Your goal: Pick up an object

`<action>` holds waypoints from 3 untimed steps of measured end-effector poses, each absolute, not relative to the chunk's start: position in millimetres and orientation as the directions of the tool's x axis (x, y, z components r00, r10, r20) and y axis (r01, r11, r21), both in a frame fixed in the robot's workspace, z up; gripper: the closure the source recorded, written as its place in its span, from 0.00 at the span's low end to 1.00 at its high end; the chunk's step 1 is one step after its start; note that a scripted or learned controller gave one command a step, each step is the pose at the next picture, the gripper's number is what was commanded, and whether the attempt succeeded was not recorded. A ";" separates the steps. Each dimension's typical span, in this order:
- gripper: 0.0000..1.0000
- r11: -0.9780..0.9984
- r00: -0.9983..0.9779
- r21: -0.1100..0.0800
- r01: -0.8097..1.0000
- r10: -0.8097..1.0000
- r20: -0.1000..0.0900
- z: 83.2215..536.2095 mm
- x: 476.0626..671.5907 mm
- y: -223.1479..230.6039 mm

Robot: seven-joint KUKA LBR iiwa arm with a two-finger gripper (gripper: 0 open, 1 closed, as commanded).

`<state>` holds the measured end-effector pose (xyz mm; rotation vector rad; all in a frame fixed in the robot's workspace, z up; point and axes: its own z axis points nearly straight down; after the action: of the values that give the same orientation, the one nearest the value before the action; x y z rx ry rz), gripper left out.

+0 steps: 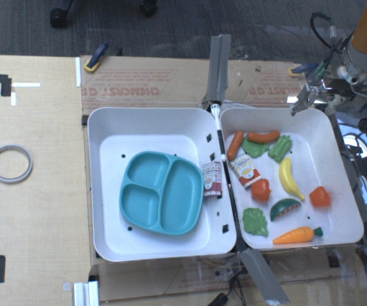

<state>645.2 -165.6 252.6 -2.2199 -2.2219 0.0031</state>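
Observation:
The right bin (pixel 336 139) holds several toy foods: a yellow banana (pixel 290 177), a carrot (pixel 295 236), a red tomato (pixel 320 197), a watermelon slice (pixel 285 208), two sausages (pixel 263 136), green leafy pieces (pixel 255 222) and a small white carton (pixel 243 167). In the left bin (pixel 107 139) lies a teal divided plate (pixel 162 193) with a small dark-red carton (pixel 211 180) against its right side. My gripper (pixel 303 101) hangs above the right bin's far rim, apart from all the toys, with nothing seen in it.
A grey post (pixel 219 69) stands behind the seam between the bins. Cables (pixel 355 164) run along the right bin's outer side. On the wooden bench at the left lies a tape roll (pixel 9 163). A blue-yellow clamp (pixel 96 56) rests on the cardboard behind.

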 end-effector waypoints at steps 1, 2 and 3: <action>0.00 -0.049 0.049 -0.003 0.999 0.999 0.000 135.0 534.4 -178.1; 0.00 0.020 -0.020 -0.002 1.000 1.000 0.000 91.0 534.3 -176.6; 1.00 0.017 -0.017 -0.002 1.000 1.000 0.000 100.2 534.4 -177.2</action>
<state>534.4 -177.2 100.2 -2.2013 -2.2389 0.0020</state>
